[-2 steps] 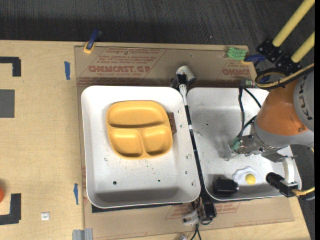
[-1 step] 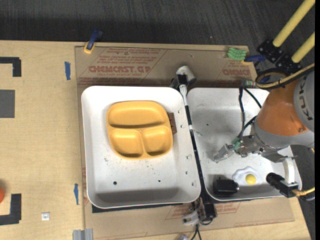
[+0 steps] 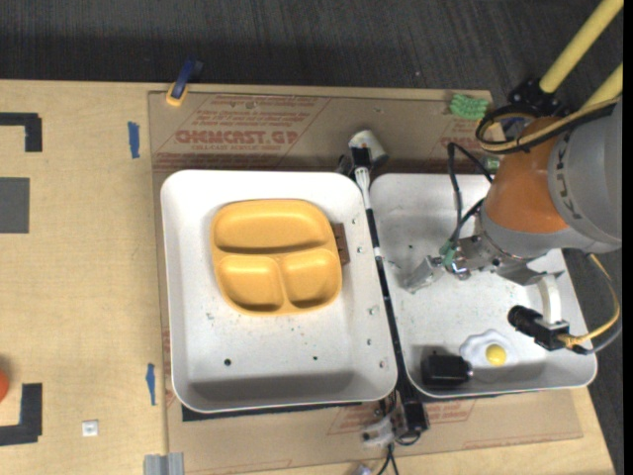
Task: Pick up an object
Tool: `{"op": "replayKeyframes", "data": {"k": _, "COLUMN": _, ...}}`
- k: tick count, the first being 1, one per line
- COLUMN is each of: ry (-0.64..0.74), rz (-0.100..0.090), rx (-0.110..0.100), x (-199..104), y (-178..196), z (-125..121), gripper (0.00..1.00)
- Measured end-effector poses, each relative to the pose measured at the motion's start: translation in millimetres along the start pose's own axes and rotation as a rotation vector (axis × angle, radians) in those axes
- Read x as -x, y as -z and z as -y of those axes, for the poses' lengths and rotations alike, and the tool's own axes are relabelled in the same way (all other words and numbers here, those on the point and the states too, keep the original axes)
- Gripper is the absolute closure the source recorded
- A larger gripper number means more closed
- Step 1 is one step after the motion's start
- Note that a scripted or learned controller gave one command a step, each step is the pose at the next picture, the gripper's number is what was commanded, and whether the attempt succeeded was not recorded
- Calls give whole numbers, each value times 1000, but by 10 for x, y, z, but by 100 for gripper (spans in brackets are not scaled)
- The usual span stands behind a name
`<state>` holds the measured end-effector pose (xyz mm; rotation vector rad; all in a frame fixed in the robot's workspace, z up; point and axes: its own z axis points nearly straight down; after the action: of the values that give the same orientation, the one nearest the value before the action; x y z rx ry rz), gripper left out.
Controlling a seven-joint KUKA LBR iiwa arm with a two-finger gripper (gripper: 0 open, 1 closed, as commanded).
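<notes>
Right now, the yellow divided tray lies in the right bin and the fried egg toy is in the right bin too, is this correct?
Not quite. The camera view shows the yellow divided tray in the left bin, not the right one. The fried egg toy is indeed in the right bin.

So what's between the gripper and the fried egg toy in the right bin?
Bare white bin floor separates the gripper from the fried egg toy, seen in the camera view.
</notes>
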<state>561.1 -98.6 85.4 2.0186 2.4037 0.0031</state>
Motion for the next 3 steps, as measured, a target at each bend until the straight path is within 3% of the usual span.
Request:
{"op": "replayKeyframes", "data": {"k": 1, "ry": -113, "rz": -2, "rx": -4, "x": -20, "y": -4, "z": 638, "gripper": 0}}
{"op": "replayKeyframes", "data": {"k": 2, "ry": 14, "rz": 0, "rx": -1, "x": 75, "y": -3, "z": -270, "gripper": 0}}
{"op": "replayKeyframes", "data": {"k": 3, "ry": -74, "rz": -2, "rx": -5, "x": -30, "y": -4, "z": 495, "gripper": 0}}
